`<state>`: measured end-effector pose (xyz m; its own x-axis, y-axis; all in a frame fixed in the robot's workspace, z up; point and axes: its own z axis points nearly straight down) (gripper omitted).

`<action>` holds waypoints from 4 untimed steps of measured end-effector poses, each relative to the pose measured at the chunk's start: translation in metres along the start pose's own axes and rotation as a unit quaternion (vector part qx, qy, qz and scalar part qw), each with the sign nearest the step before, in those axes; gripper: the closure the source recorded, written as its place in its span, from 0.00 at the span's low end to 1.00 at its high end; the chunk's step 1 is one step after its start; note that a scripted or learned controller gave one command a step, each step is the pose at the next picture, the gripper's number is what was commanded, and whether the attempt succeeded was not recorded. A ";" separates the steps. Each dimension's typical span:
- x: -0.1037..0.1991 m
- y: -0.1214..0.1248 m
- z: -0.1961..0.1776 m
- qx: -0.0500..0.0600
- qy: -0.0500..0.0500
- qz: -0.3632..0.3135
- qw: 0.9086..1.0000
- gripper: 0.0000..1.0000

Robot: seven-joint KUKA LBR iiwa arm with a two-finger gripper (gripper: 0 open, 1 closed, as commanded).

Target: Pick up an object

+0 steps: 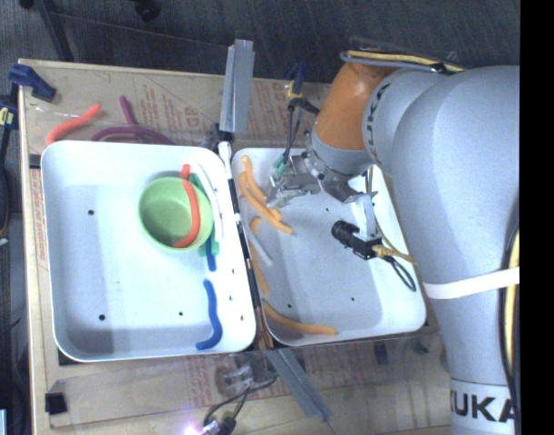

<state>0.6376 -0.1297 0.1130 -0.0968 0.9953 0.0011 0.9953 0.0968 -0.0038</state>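
Observation:
My gripper (281,191) hangs low over the far left corner of the right bin (345,288). It is right beside a cluster of orange rubbery strips (257,199) lying along that bin's left wall. Whether it touches a strip is not clear. Another orange strip (299,326) lies near the right bin's front edge. In the left bin (104,279) a green bowl (172,214) sits with a red strip (194,205) draped across its rim. A green strip (209,238) lies beside the bowl, and a blue wavy strip (211,317) lies at the front right.
The grey arm with its orange band (349,98) covers the right side of the right bin. A black cabled part (349,236) hangs over that bin's middle. Red (72,123) and purple (131,134) strips lie on the bench behind the left bin.

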 end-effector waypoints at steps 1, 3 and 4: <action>0.000 0.000 0.000 0.000 0.000 0.000 1.000 0.00; 0.011 -0.015 0.009 -0.001 -0.002 0.017 1.000 1.00; 0.057 -0.034 -0.079 -0.001 -0.001 -0.104 0.995 1.00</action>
